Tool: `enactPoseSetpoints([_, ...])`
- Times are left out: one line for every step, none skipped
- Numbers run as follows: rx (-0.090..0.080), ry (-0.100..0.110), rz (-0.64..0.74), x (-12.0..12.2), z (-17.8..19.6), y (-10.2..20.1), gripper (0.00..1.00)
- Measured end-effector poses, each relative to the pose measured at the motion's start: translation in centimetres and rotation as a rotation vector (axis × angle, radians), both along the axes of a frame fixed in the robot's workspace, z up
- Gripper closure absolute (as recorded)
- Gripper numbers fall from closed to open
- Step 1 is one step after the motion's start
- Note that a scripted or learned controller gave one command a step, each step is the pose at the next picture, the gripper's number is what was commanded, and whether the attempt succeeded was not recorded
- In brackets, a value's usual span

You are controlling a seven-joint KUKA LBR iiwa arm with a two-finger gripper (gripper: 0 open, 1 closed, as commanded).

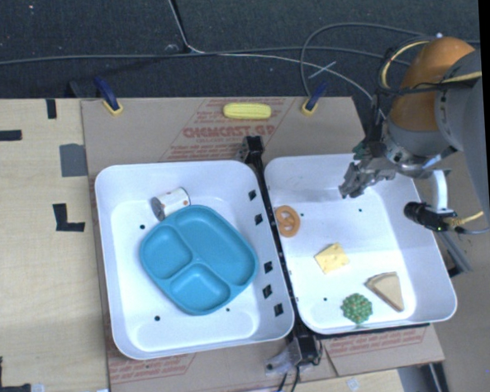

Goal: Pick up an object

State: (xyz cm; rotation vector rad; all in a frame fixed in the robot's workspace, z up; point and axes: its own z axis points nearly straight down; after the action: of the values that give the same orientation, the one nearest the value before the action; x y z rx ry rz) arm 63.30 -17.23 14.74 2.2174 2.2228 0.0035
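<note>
The gripper (354,184) is hanging over the upper right part of the right bin (414,247), nothing showing between its fingers; how far they are parted cannot be told. Below it in that bin a pretzel (286,220), a cheese wedge (331,258), a broccoli floret (356,308) and a bread slice (387,291) are lying. In the left bin (115,240), a blue divided plate (197,258) is sitting beside a small white can (170,202).

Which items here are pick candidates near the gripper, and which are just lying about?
Job, right bin:
gripper, hovering at the bin's far side
pretzel
cheese wedge
bread slice
broccoli

Lying about:
blue divided plate and small cup, left bin
yellow piece on cardboard behind the bins
</note>
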Motion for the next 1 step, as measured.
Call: enactPoseSetpoints([0.0, 0.0, -0.001, -0.92, 5.25, -0.11, 1.0])
